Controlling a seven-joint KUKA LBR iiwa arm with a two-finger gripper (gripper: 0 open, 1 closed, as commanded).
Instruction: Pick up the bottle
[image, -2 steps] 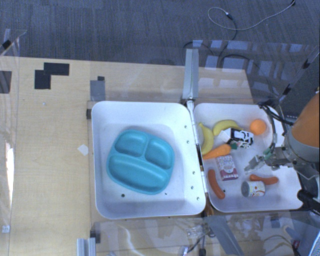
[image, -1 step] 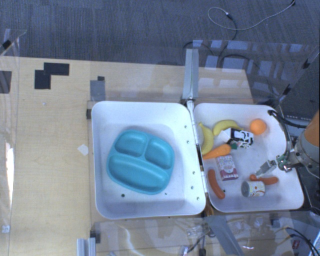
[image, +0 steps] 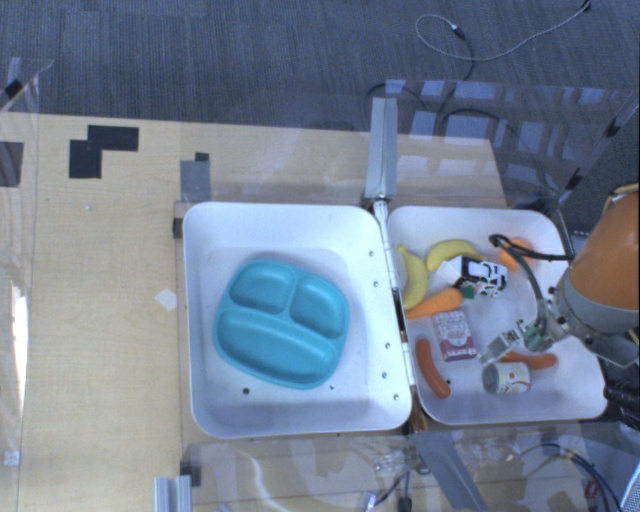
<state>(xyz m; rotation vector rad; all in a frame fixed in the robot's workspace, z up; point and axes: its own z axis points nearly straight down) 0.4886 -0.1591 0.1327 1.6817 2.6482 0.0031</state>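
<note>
Nearest you, the bottle lies on its side at the front of the right bin, just beside a sausage. Directly behind it hangs your gripper, low over the bin floor. Farther back: carrot, bananas. Left bin holds a blue divided plate.
</note>
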